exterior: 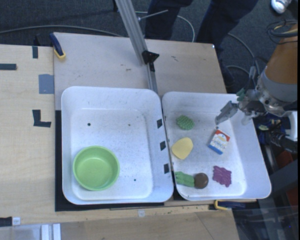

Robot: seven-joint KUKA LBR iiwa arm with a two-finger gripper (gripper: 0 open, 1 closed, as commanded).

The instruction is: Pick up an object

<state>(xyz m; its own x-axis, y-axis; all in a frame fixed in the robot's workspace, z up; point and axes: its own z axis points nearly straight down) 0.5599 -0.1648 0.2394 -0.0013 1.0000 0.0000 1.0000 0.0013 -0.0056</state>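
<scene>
Near the right bin's (250, 149) middle lies a small carton (219, 141), rigid, light, boxy: pinch its flat long sides. Around it sit a bumpy green lump (185, 122), smooth yellow piece (182, 148) and purple cluster (222, 175). Whether the claw (224, 115) stands apart, I cannot tell.

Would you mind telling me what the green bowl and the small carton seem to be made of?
Green bowl: probably moulded plastic, going by its uniform lime colour and soft sheen. Small carton: likely printed card or plastic made to resemble it, with flat faces, sharp edges and white, red and blue print.
</scene>
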